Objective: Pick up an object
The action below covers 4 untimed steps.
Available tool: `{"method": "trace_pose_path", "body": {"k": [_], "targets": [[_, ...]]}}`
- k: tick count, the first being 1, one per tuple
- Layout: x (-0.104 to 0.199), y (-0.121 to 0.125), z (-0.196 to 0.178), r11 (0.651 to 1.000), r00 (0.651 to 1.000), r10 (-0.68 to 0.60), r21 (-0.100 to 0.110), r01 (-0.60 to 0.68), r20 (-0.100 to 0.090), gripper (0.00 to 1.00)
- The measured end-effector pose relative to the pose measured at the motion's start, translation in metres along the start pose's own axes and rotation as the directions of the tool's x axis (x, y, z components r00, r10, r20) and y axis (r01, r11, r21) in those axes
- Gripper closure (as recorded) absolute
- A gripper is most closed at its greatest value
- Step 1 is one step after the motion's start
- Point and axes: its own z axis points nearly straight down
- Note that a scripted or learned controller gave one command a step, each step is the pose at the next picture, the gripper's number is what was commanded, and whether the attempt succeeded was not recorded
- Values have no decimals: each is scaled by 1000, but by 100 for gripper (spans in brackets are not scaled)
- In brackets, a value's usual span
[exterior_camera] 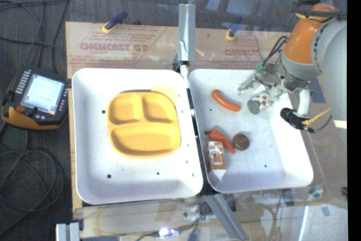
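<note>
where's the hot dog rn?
The hot dog lies in the right bin, in its upper-left part, just left of the small can by the pincer, above the carrot.

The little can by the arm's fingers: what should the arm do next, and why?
Probably close on the can and lift gently. The gripper sits at the right bin's upper edge, right over the can, while the hot dog, carrot and brown ball lie farther off.
</note>
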Motion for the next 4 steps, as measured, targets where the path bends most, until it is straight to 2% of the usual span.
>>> {"method": "trace_pose_path", "body": {"k": [1,4], "targets": [[-10,1,3,995,995,-97,-16,97,5,0],[-13,6,4,980,981,-196,-13,196,2,0]]}}
